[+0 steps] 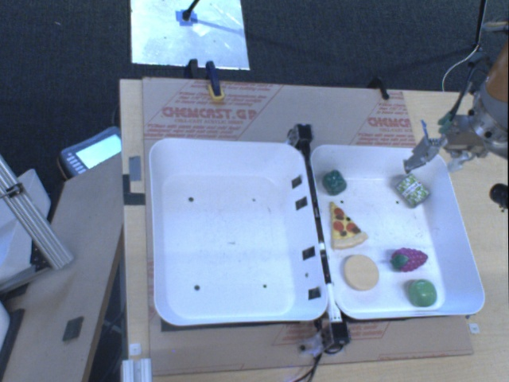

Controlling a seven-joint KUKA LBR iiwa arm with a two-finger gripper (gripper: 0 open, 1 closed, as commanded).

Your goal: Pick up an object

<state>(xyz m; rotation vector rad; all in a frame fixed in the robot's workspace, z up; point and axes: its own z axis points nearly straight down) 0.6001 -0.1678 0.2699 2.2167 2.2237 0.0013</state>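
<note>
1. The gripper (429, 151) hangs over the far right corner of the right bin (469, 289), at the end of the arm (489, 110) that reaches in from the right. Whether it is released or clenched cannot be told at this size; nothing shows between its tips.
2. Just near of the tips lies a green-and-white block (413, 189), the closest thing to pick. It looks apart from the gripper, lying on the bin floor.
3. Further out in the same bin: a dark green lump (334, 182) to the far left, a pizza slice (347, 227) beside the divider, a tan disc (361, 272) nearer, a bunch of purple grapes (409, 259) and a green ball (422, 292) near the right rim.
4. Judged from this, the pick is not yet done: every object rests in the bin, and approach, closing and lifting remain.
5. The block sits close to the far right wall, leaving tight room on that side; the middle of the bin is open. The left bin (159, 213) offers wide free floor.
</note>
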